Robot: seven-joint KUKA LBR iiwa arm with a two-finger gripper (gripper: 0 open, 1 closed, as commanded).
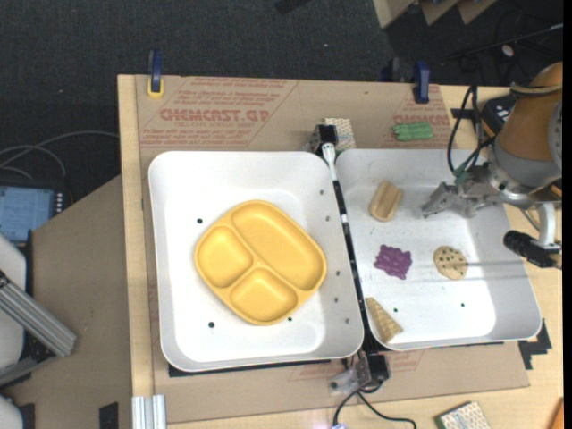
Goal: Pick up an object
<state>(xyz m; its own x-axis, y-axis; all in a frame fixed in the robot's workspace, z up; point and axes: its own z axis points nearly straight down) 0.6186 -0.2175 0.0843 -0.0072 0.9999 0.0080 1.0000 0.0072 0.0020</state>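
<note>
Our jaws (458, 197) hang low over the right bin (500, 324), near its back edge — spread open, gripping nothing. The candidates lie loose in that bin: a bread roll (385, 200) nearest, purple grapes (392, 261), a cookie (450, 262) and a wedge (383, 319) by the front wall. The yellow tray (258, 261) sits in the left bin (179, 195) (too broad, we judge).

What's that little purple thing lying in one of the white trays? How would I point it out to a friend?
Find the right-hand white bin, the one without the yellow divided plate. Near its middle lies the purple lump, with a tan roll above it and a round speckled cookie to its right. It is the only purple item, knobbly like a bunch of grapes.
</note>
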